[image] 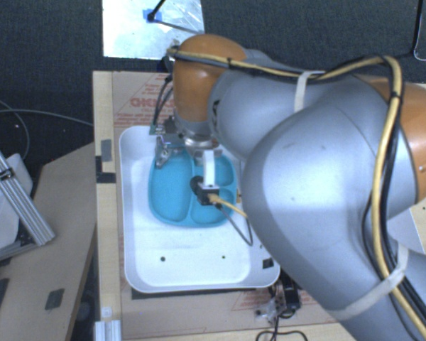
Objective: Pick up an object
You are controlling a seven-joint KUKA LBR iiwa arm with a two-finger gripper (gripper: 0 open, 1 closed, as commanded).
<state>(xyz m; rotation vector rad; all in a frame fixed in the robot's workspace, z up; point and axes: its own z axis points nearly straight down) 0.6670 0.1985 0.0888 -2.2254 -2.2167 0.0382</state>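
While my grey arm (pixel 319 190) is reaching in from the right and covering a large part of the bench (pixel 106 119), my gripper (pixel 184 163) is hanging low inside one white bin (pixel 192 268), over its far half. I am counting one white bin that is showing clearly; my arm is lying across the place to its right. Inside this bin one blue object (pixel 174 197) is lying, a soft-looking rounded thing in light blue, and it is the single loose thing I am able to count there. It is lying in the far half of the bin, toward the middle, and the near half of the bin floor is showing bare white with two small dark dots. My gripper is standing directly over the blue object, at its far edge, and it is looking like it is touching it or nearly so, but I cannot tell which. One orange band (pixel 199 73) is sitting above my wrist. One yellow cable (pixel 369 183) is running along my arm. Beyond the bench, one shiny silver sheet (pixel 153 20) is lying on the dark floor.
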